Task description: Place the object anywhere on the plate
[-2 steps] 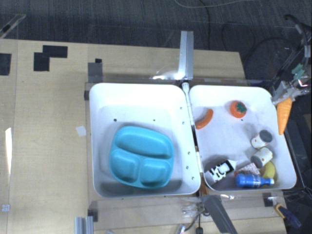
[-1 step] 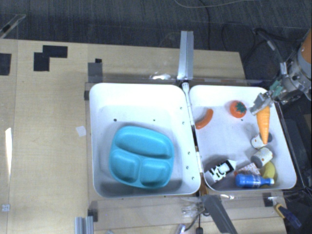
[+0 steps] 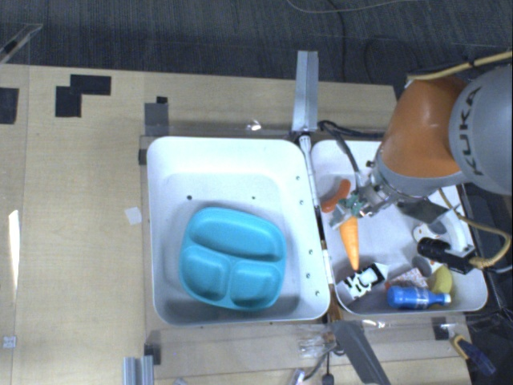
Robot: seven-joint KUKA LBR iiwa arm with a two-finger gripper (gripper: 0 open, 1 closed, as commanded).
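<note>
Carrot: orange toy, lies in right bin, near its left wall, pointed end toward the near side, green top at the far end. Carrot's top sits directly at the gripper; fingertips are at or over the top. Can't tell how wide the claw stands, nor whether the carrot is between the fingers. Carrot body rests on bin floor.

Camera view, other items:
- Plate: blue, 3 compartments, in left bin, toward near side, centre-left. Well apart from carrot; bin walls between them.
- Arm: grey w/ orange band, enters from right, over far part of right bin.
- Small red-orange piece: just left of gripper, near the wall between bins. Identity not clear.
- Black-and-white object: just near-side of carrot tip, close to it.
- Blue bottle: lying flat at near edge of right bin, right of black-and-white object.
- Yellow-green item: just right of bottle, far side of it.
- Black cable: runs across far edge of right bin toward gripper.
</note>
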